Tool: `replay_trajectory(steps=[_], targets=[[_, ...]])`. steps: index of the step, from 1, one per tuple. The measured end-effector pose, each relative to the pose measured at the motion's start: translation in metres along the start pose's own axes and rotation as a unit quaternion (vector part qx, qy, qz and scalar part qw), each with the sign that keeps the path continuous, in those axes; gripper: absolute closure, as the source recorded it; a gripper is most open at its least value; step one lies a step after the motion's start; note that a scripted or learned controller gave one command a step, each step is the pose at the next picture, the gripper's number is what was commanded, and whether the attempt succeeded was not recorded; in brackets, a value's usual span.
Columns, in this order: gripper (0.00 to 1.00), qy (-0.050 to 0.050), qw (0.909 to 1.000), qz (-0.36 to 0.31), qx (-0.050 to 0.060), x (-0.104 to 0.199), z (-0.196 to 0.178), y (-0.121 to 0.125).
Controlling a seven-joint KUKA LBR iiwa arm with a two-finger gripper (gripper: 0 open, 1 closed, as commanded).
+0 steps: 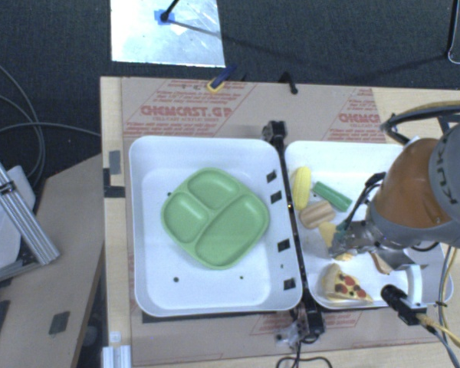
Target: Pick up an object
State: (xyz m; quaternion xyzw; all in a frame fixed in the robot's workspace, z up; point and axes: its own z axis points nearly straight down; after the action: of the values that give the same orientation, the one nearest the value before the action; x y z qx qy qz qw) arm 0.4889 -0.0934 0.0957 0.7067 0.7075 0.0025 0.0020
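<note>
The right bin (345, 153) holds several toy foods. A yellow corn-like piece (300, 188) lies at its left side, with a green stick (333, 195) beside it and a tan bun (315, 215) just below. A pizza slice (345, 284) lies near the front wall. My gripper (343, 241) hangs low over the bin's middle, right of the bun and above the pizza slice, next to a small yellow piece (327, 231). The wrist's bulk hides whatever lies under it.
The left bin (149, 205) holds a green divided plate (215, 218). A black divider (285, 205) with clips runs between the two bins. The arm's orange band (414, 182) covers the right bin's right half. Cardboard (184, 110) lies under both bins.
</note>
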Motion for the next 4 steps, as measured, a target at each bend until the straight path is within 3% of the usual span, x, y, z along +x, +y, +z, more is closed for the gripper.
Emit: replay_trajectory(steps=[1,2,3,4], targets=[[1.0,0.0,1.0,-0.006,-0.004,0.066,-0.094,0.058],[1.0,0.0,1.0,-0.004,0.001,0.115,-0.113,0.073],[1.0,0.0,1.0,-0.001,-0.004,0.081,-0.269,-0.002],[1.0,0.0,1.0,-0.001,0.009,0.106,-0.118,-0.003]])
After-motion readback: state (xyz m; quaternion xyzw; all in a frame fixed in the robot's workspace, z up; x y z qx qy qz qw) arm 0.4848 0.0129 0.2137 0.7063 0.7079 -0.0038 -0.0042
